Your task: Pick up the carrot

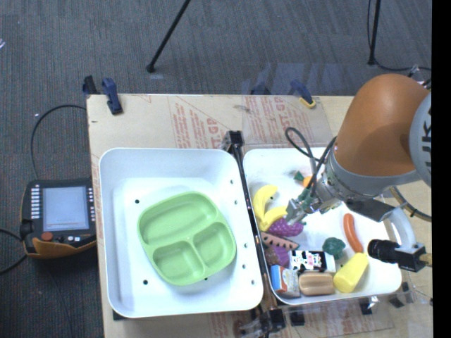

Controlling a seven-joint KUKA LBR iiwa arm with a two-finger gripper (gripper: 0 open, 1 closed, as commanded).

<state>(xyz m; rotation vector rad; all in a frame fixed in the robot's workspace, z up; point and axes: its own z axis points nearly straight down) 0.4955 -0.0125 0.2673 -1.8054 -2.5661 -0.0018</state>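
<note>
Dark grey carpet [70, 41] all round, with tripod legs [173, 27] at the far side and a pendant [60, 213] lying left of the bench. Plywood bench [176, 118] bearing two white bins side by side. Left bin [116, 167]: a green divided plate [185, 238] near its middle. Right bin [264, 162]: banana [265, 201] at the left, purple grapes [284, 226] just beside it, a red sausage [352, 232] to the right, a yellow piece [350, 273] and a bun [316, 283] along the near wall, a cow-print carton [307, 261] between them. Carrot [305, 180] a small orange sliver towards the far side, mostly hidden by cable and wrist. Arm [380, 136] over the right bin, gripper [301, 208] low above the grapes and banana; cannot tell how far apart its fingers stand, nor anything between them.
</note>
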